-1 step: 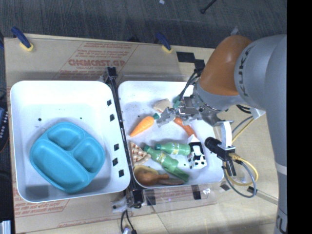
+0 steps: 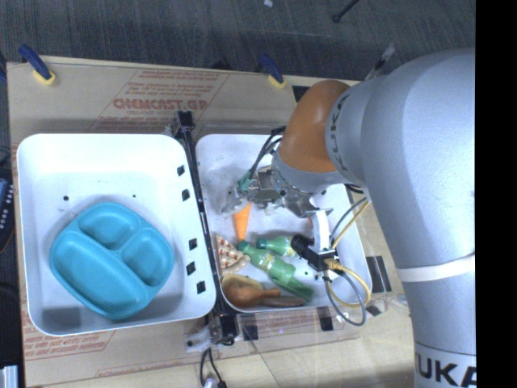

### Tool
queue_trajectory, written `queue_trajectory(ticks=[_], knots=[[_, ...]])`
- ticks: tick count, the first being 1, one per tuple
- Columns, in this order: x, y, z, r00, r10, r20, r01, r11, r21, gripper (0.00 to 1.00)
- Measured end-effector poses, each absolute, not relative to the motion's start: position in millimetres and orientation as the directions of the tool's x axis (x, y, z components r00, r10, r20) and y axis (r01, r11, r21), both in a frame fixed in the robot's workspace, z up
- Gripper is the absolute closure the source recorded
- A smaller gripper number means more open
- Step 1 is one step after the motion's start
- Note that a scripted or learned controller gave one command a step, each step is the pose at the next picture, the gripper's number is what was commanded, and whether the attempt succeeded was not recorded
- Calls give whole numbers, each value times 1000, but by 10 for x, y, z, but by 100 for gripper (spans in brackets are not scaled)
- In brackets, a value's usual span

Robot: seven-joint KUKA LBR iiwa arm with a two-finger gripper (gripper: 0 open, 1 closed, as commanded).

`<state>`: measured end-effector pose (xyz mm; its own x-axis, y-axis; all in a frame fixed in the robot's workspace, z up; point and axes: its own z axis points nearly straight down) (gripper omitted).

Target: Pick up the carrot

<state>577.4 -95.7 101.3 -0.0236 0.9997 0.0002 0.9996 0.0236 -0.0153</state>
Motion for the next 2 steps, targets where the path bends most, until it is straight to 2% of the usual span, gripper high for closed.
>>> queue_trajectory(ticks=[1,2], knots=[[5799,-967,1148,-31,1000,-2,999,31,-12,100],[5480,-178,1946,30,1000,0,1000,-30,-2,100]])
